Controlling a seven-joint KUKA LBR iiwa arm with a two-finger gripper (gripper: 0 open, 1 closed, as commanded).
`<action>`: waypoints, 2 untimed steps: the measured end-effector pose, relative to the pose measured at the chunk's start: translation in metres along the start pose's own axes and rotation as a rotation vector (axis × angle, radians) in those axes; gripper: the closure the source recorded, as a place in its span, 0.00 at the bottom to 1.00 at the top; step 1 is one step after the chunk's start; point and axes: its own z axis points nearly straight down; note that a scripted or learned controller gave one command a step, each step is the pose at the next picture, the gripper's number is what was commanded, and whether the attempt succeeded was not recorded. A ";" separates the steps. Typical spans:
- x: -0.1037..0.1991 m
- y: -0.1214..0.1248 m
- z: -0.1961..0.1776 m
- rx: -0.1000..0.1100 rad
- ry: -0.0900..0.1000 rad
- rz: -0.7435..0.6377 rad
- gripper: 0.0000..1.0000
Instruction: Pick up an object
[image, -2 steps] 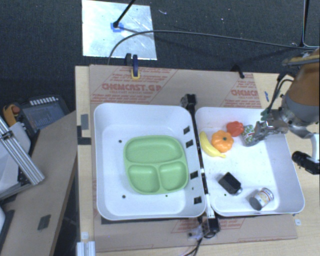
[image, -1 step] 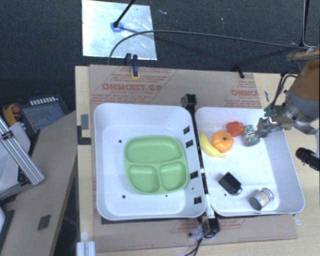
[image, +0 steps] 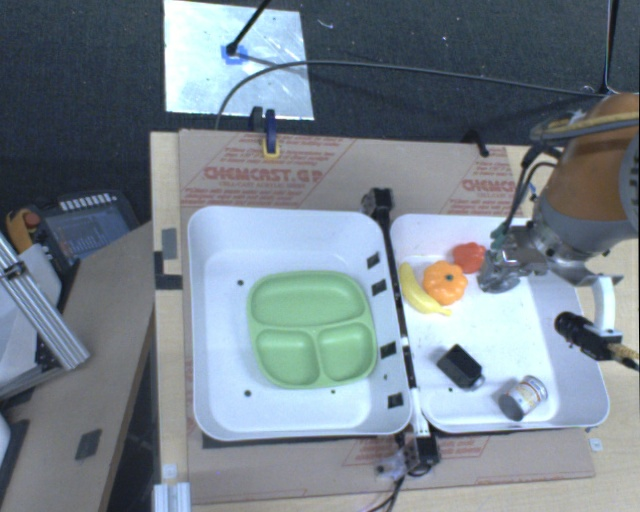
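In the right bin lie an orange pumpkin (image: 445, 282) (touching a yellow banana (image: 415, 291)), a red piece (image: 468, 256), a black block (image: 460, 365) and a silver can (image: 523, 396).

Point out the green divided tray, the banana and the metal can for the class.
green divided tray (image: 305, 300), camera view, on its top compartment.
banana (image: 415, 291), camera view, on its curved middle.
metal can (image: 523, 395), camera view, on its side wall.

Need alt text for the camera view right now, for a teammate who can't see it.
The arm's claw hangs over the right bin, beside a red toy, an orange pumpkin and a banana. A black block and a tin can lie nearer the front; the left bin holds a green tray.
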 end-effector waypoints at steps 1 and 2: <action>0.050 -0.014 0.008 0.001 0.000 0.000 1.00; 0.103 -0.028 0.015 0.001 0.000 -0.001 1.00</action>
